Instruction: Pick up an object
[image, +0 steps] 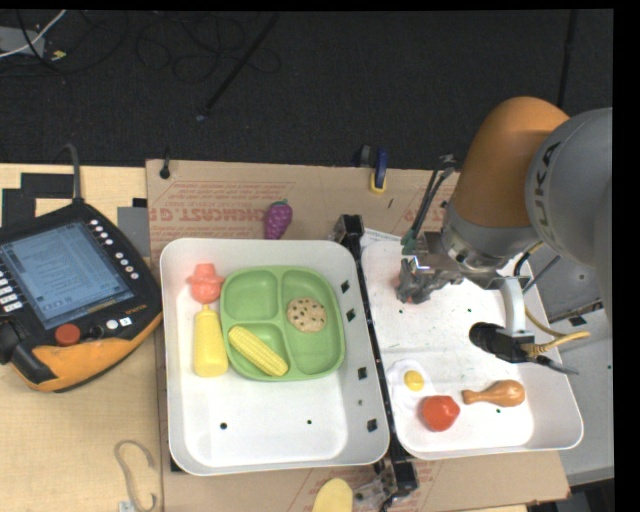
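1. Arm (520, 170): grey with an orange band, reaching in from the right over the right bin
2. Left bin (260, 420): white, shallow, holds items 5, 7, 8, 11, 12
3. Right bin (455, 325): white, touching the left bin; holds items 9, 10, 13
4. Control pendant (65, 290): on the bench, left of the bins
5. Green plate (255, 298): divided, in the far half of the left bin
6. Gripper (413, 288): low over the far-left corner of the right bin; wide or narrow cannot be told
7. Yellow bottle (208, 342): just left of the plate
8. Corn cob (258, 351): lies slantwise in the plate's front compartment
9. Drumstick (495, 395): near edge, well apart from the gripper
10. Tomato (438, 412): beside the drumstick
11. Cookie (307, 314): far-right compartment
12. Pink toy (204, 284): just beyond the bottle
13. Egg (413, 380): beside the tomato, between it and the gripper
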